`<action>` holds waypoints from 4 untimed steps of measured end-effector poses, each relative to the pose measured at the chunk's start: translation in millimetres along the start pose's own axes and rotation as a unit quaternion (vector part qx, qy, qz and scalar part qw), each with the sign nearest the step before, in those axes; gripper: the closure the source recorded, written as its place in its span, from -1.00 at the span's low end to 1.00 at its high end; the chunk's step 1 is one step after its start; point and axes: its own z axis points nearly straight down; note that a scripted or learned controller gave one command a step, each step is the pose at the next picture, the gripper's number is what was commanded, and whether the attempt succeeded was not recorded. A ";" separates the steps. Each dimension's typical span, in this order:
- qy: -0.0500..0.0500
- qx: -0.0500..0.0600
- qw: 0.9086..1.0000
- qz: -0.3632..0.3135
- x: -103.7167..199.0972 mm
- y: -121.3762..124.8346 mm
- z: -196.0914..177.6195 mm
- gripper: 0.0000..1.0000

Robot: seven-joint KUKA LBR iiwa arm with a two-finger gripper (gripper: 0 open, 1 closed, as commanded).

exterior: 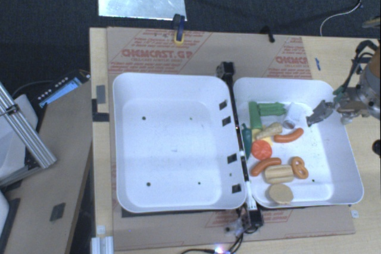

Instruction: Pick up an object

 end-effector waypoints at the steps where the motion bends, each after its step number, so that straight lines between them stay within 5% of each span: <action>1: 0.002 0.007 1.000 0.003 -30.0 -30.2 163.4 -1.00; 2: 0.003 0.002 1.000 -0.004 75.9 -43.3 164.0 -1.00; 3: 0.000 -0.001 1.000 0.000 68.7 -41.8 152.2 1.00; 4: 0.000 -0.008 1.000 -0.004 113.8 48.1 56.4 1.00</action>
